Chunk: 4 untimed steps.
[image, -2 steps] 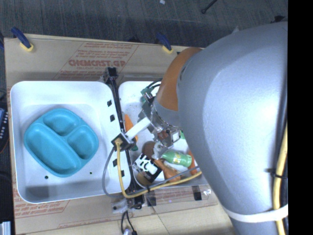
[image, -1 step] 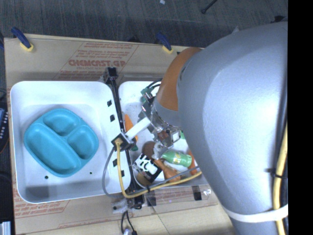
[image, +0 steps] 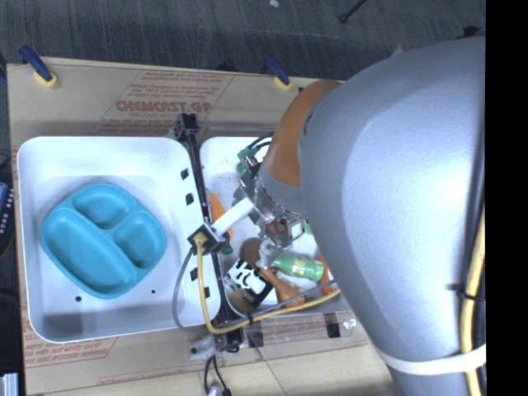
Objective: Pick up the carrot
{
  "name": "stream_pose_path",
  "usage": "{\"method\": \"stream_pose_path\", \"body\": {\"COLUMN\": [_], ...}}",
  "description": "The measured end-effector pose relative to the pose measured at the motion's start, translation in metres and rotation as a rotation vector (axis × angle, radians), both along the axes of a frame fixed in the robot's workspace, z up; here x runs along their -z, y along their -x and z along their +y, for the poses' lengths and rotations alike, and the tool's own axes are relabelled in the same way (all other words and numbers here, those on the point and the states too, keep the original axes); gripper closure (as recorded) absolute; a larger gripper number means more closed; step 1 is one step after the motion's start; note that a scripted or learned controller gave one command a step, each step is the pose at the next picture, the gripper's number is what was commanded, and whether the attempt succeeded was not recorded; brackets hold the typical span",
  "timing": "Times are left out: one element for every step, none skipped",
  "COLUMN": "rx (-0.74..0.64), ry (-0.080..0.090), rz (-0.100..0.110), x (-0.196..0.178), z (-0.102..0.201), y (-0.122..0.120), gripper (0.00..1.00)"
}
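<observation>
An orange, tapered piece that looks like the carrot lies in the right bin, close against its left wall and partly covered by the robot's pale bracket. My gripper hangs low over the middle of the right bin, to the right of that orange piece and just above a green bottle. The wrist and the big grey arm hide most of this bin. Nothing can be made out between the gripper's tips.
A blue divided plate lies in the left bin. Near the right bin's front lie a black-and-white object, another orange item and a brownish thing. A yellow cable loops along the front.
</observation>
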<state>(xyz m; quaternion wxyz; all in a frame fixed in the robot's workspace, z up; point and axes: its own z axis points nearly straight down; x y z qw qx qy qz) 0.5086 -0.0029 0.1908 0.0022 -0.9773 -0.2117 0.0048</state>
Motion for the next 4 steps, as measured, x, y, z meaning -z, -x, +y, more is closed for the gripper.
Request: {"method": "stream_pose_path", "body": {"rx": [0.000, 0.000, 0.000, 0.000], "ry": [0.000, 0.000, 0.000, 0.000], "rz": [0.000, 0.000, 0.000, 0.000], "x": [0.0000, 0.0000, 0.0000, 0.0000], "z": [0.0000, 0.0000, 0.0000, 0.0000], "y": [0.0000, 0.0000, 0.0000, 0.0000], "gripper": [0.00, 0.00, 0.00, 0.00]}}
